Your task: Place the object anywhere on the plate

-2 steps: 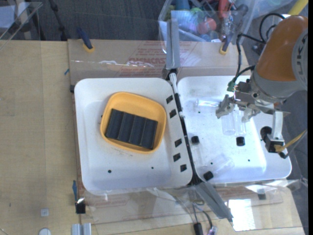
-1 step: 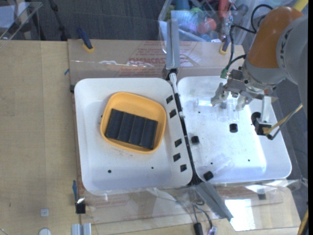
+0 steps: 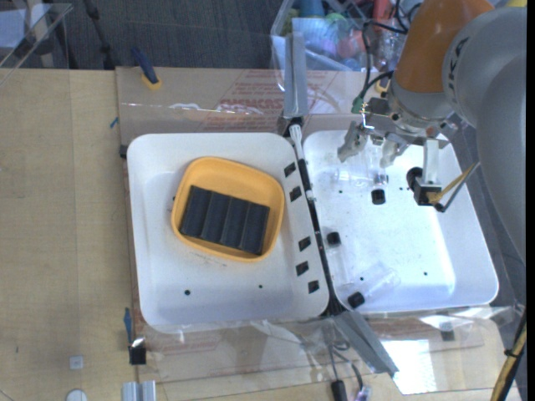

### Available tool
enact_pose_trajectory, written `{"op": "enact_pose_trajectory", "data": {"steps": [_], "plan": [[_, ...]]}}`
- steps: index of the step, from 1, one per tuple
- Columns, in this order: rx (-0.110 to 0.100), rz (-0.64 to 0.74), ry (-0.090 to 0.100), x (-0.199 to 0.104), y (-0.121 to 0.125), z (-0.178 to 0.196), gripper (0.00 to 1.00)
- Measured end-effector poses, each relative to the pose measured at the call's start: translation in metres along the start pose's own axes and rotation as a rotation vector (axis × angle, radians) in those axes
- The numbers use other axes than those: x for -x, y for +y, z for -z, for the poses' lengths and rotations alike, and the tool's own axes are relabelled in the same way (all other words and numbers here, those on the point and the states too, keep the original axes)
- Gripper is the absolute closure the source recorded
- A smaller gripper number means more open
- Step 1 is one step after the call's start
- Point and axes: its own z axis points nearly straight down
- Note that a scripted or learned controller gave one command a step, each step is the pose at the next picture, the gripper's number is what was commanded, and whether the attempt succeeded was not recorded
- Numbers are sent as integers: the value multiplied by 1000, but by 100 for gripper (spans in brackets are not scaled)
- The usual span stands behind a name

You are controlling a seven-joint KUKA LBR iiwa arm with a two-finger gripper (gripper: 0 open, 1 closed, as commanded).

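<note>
We're seeing 2 bins: 1 yellow plate [image 3: 227, 208] w/ 1 black object [image 3: 226, 218] lying at 9 o'clock; gripper [image 3: 374, 150] hovering at 2, fingers apart, holding nothing.

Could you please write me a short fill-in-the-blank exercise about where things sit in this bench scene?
1. The yellow plate lies in the ____ bin of the view.
2. The dark ridged object rests on the ____.
3. The gripper hangs over the ____ bin of the view.
4. The band above the arm's wrist is coloured ____.

Missing words: left; plate; right; orange
</note>
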Motion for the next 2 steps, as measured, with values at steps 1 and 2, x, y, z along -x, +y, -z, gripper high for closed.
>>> {"op": "enact_pose_trajectory", "data": {"steps": [1, 2], "plan": [[-3, 79, 0, 2, 0, 0, 100], [-4, 174, 2, 12, -18, 0, 100]]}}
